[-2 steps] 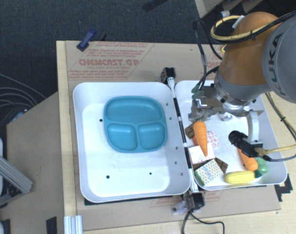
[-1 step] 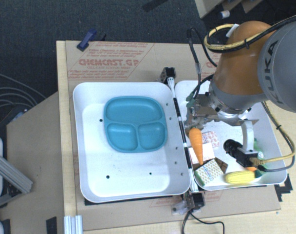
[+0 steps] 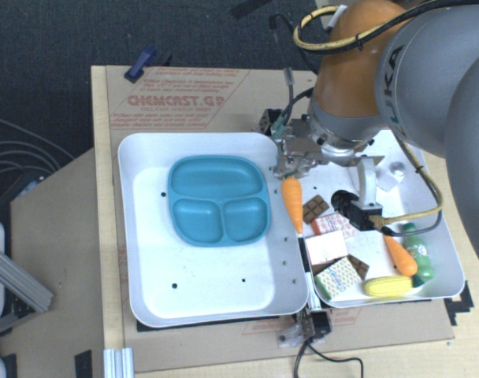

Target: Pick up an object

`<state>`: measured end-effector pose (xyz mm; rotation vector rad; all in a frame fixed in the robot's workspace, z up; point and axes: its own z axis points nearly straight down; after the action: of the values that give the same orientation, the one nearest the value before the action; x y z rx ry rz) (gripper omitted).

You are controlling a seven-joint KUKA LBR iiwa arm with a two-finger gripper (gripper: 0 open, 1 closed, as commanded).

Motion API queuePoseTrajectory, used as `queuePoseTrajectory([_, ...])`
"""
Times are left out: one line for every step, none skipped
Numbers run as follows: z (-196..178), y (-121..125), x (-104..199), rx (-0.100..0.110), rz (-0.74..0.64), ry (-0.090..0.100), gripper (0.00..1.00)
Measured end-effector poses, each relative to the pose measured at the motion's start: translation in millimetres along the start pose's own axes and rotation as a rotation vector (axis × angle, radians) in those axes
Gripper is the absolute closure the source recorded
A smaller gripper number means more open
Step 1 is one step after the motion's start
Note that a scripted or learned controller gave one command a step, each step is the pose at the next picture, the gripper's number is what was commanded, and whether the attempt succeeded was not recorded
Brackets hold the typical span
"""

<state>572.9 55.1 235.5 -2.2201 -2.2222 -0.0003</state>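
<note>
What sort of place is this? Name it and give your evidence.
Most likely a robotics lab bench for pick-up trials: two white bins on a cardboard-covered bench, toy food such as a carrot, a blue divided tray, loose cables.

Taking the divided tray [image 3: 218, 198] as landmark: it lies in the left bin [image 3: 137, 235], toward that bin's far side. To its right, in the right bin [image 3: 452, 270], a carrot [image 3: 292, 204] lies nearest, just past the shared rim. Farther right and nearer the camera lie small boxes [image 3: 328, 246], a corn cob [image 3: 389, 287] and a second carrot [image 3: 399, 256].
</note>
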Motion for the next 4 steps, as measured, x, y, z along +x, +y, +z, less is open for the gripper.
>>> queuePoseTrajectory([-12,-83,45,0.004,0.0,0.0,1.0])
queuePoseTrajectory([-104,-2,-15,-0.002,0.002,-0.001,1.0])
queuePoseTrajectory([-30,-61,-38,0.002,0.001,0.0,1.0])
queuePoseTrajectory([-17,-74,-7,0.004,0.0,0.0,1.0])
